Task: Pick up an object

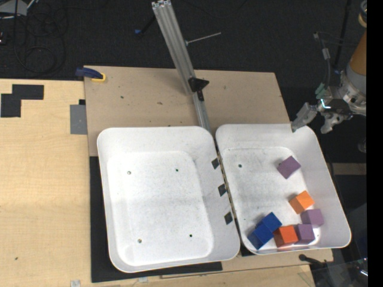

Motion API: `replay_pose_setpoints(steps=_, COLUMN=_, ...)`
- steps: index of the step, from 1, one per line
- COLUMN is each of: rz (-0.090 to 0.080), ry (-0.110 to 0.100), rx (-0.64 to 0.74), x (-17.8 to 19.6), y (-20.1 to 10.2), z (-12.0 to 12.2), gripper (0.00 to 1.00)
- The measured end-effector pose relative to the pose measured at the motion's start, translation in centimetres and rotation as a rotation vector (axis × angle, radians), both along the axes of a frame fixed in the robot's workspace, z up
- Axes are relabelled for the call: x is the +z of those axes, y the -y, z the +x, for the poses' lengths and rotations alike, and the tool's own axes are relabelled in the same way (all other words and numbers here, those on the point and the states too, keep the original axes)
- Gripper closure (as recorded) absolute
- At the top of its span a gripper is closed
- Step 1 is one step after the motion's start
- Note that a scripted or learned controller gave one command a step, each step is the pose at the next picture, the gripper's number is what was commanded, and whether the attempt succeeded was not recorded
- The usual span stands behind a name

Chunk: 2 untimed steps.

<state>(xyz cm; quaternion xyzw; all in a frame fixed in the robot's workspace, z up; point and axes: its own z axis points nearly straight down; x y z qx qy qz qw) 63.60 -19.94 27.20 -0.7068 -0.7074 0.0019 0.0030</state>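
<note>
Nothing is lifted yet: the gripper [316, 119] hovers, fingers apart and empty, at one o'clock of the right bin [254, 145] (blocks untouched).

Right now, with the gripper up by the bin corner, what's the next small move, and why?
Probably bring the two-finger gripper in over the right white bin toward the lone purple block. The gripper sits outside the bin's far right corner with nothing between its open fingers, and that block lies apart from the cluster of blue, orange and purple blocks in the near corner, so it looks easiest to grasp.
</note>
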Motion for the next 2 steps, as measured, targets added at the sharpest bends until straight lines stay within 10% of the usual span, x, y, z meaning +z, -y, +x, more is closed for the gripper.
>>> replay_pose_setpoints(steps=2, rz=0.001, ry=-0.001, rx=-0.001, x=-5.3, y=-0.8, z=-0.8, gripper=0.0)
